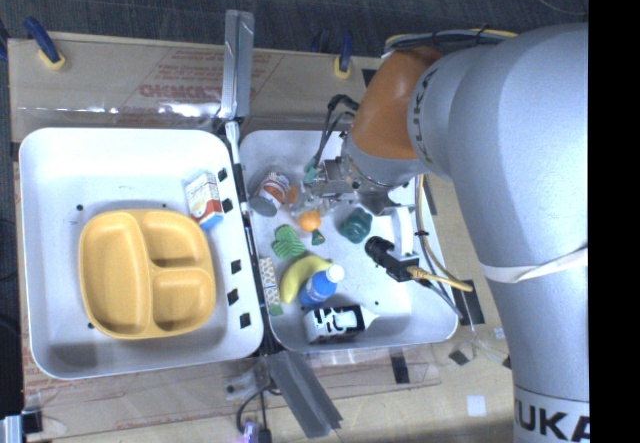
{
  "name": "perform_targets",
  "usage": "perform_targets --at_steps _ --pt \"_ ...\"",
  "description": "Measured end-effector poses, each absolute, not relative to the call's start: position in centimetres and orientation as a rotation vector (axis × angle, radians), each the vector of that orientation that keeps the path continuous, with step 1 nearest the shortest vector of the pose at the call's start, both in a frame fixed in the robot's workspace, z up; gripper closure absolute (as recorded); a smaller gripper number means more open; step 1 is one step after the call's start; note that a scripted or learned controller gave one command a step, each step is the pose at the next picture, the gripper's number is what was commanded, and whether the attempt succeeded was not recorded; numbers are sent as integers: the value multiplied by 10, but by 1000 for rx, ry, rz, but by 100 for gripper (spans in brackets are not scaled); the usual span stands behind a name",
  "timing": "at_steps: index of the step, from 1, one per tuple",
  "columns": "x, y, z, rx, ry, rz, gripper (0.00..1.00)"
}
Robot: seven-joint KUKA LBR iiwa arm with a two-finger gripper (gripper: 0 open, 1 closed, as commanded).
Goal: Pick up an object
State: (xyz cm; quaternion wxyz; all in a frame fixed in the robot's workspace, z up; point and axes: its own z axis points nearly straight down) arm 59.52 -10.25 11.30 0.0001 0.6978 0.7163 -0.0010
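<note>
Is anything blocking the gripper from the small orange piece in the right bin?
Nothing visible lies between them. The gripper hangs just above the orange piece. But the piece is crowded: a can to its left, a green piece below-left and a teal cup to its right.

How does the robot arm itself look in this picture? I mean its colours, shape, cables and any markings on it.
The arm is thick and rounded, with a smooth light-grey shell. Above the wrist sits a glossy orange band. Thin dark cables run down beside the band toward the gripper, a small assembly of dark and metallic parts. At the bottom of the picture, the shell bears large dark letters, part of the maker's name.
</note>
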Motion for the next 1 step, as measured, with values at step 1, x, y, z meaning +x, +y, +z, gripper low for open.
perform_targets --at_steps 1 --pt "640 -39 246 2398 2032 -2 100"
